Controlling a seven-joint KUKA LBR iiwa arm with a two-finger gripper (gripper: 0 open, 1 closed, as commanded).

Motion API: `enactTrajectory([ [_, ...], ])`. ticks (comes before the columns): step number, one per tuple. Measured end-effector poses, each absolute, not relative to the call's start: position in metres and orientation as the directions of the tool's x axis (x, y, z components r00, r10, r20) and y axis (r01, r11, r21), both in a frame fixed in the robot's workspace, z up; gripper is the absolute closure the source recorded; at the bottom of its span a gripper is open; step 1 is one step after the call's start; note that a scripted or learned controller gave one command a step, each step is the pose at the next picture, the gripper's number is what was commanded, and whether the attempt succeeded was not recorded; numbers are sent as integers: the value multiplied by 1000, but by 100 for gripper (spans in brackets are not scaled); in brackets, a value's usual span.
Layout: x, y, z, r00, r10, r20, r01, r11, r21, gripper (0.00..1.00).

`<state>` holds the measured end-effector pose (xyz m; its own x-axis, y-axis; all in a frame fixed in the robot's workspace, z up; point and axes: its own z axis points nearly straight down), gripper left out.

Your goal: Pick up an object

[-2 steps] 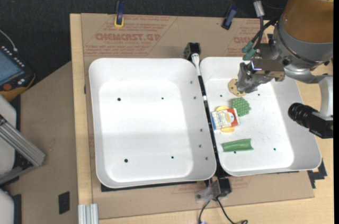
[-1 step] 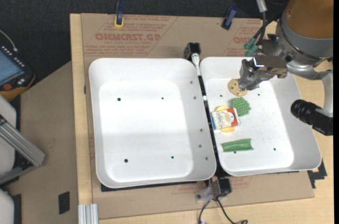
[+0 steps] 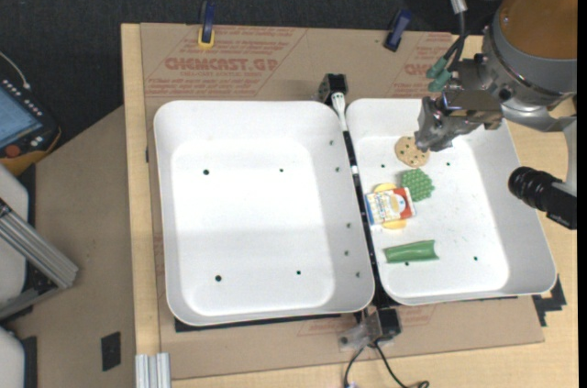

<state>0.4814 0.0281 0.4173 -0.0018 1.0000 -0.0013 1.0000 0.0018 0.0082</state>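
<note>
In the right bin (image 3: 514, 271) lie a round tan cracker (image 3: 410, 152), a green bumpy object (image 3: 418, 184), a small packet with a yellow, red and blue label (image 3: 390, 205), and a flat green bar (image 3: 410, 252). My gripper (image 3: 433, 138) hangs low over the back of the right bin, its tip right beside the cracker's right edge. Nothing shows between its fingers.
The left bin (image 3: 183, 138) sits beside the right one on a brown cardboard sheet (image 3: 266, 56). Blue clamps (image 3: 207, 19) hold the sheet at the back. A black cylinder (image 3: 541, 190) juts in over the right bin's right rim.
</note>
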Motion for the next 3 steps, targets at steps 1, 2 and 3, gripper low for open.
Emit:
enactTrajectory([
  [1, 479, 64, 415, -4, 1000, 1, 1000, 4, 2, 100],
  [2, 479, 16, 367, 6, 1000, -2, 1000, -6, -6, 100],
  [3, 479, -65, 330, 9, 1000, -2, 1000, -9, -5, 100],
])
